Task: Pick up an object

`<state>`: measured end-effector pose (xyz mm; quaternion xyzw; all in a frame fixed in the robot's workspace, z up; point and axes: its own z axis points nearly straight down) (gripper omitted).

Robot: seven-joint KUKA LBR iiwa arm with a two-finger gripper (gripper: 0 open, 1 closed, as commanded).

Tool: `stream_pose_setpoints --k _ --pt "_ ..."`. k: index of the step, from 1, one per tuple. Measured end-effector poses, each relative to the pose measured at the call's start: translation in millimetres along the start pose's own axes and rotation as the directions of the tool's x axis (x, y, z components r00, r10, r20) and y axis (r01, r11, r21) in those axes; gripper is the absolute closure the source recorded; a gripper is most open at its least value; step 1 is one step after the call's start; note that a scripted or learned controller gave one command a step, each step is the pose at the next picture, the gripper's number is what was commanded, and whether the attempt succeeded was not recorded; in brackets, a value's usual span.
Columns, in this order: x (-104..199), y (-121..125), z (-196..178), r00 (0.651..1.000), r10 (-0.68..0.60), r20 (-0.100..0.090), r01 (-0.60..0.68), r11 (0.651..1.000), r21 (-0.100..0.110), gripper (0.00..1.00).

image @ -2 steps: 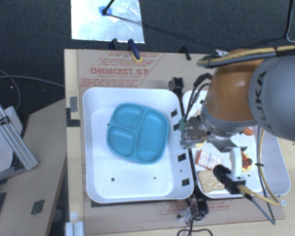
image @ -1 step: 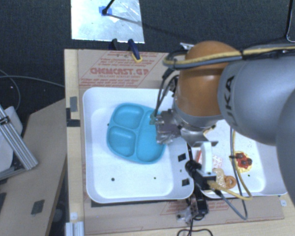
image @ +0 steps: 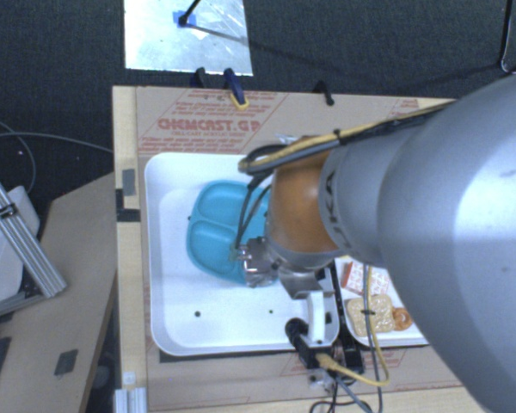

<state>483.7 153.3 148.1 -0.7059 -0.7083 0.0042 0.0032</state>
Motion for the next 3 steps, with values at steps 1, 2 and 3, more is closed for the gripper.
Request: stream_pose_setpoints --k 1,2,3 --pt "27 64 -210 1.000 -0.003 -0.008 0.003 1.000 -0.030 1.00" --pt "80 47 -179 1.000 -0.006 -0.003 0.006 1.000 -0.009 1.00" --pt "81 -1 -178 1.000 -0.003 -0.002 0.003 1.000 -0.008 1.00"
